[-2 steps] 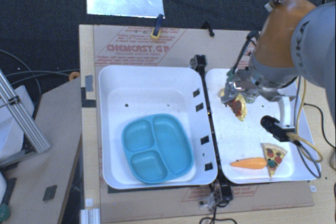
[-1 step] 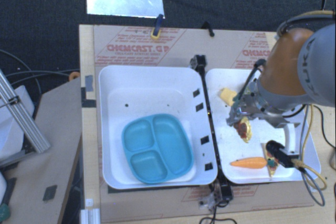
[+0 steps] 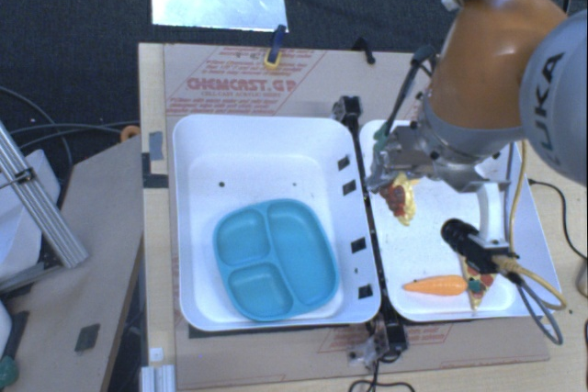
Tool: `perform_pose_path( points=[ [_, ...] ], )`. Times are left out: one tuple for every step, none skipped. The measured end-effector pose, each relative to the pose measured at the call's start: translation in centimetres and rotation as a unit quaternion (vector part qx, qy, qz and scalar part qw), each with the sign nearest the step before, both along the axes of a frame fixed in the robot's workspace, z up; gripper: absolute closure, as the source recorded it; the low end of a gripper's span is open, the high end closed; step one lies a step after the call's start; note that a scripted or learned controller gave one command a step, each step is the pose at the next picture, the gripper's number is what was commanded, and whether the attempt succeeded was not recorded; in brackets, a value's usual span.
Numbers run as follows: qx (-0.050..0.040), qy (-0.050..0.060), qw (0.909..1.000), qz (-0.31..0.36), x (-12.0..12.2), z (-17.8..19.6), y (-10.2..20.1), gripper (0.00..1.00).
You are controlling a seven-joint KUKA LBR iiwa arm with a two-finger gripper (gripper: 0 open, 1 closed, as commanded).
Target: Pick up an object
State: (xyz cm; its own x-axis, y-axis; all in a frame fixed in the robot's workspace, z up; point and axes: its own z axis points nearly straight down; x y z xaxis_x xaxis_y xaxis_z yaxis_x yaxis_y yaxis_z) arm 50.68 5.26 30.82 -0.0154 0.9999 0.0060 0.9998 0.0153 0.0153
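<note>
I cannot tell my end effector's (image 3: 397,174) state. The red-yellow plastic toy (image 3: 401,199) under it seems light, stiff; I would grasp its narrow middle.

Grey arm w/ orange band, reaching in from right, gripper (image 3: 393,184) pointing down-left

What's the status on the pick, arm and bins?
Gripper low over right white bin, at a red-and-yellow toy item; grasp unconfirmed. Orange toy carrot loose near front wall. Blue divided plastic tray in left white bin.
</note>
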Motion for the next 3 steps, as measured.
perform_pose_path(
  points=[
    [-0.0034,0.011,0.9999,-0.007,2.7,-13.1,1.0,1.0],
    [-0.0015,0.0,1.0,-0.005,-1.4,0.0,0.3,1.0],
    [-0.004,0.011,0.9999,-0.007,3.2,-13.1,0.6,1.0]
  ],
)
